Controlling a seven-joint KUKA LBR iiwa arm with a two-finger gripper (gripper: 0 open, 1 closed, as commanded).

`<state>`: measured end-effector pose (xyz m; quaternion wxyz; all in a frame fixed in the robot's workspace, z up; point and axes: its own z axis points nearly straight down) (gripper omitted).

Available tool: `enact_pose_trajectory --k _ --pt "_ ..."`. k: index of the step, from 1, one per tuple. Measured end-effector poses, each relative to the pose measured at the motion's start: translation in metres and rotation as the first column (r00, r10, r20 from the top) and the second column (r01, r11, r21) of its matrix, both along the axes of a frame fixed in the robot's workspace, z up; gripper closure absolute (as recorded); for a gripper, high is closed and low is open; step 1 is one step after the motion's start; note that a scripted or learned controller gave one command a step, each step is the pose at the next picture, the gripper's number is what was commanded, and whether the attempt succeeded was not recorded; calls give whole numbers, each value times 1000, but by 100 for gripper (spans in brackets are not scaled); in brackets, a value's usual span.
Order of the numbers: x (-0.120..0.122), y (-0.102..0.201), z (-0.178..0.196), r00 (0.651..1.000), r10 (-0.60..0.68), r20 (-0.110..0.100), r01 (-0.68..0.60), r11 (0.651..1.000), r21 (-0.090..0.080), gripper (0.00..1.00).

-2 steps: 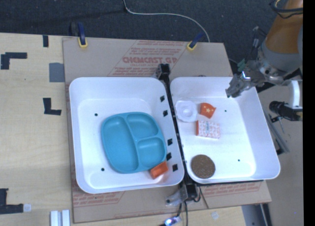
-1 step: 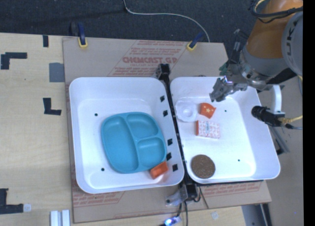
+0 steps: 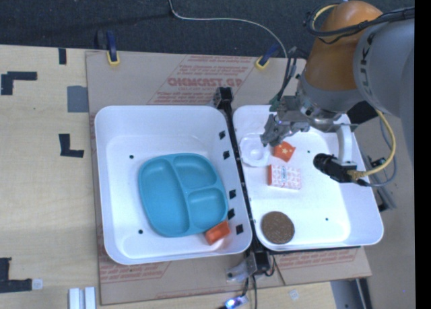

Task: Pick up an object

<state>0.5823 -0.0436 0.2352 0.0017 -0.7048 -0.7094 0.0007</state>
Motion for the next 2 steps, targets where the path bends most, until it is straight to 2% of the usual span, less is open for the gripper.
enact_pose_trajectory --k 2 --pt "-15 103 -22 1000 0 -1 0 1000 0 100"
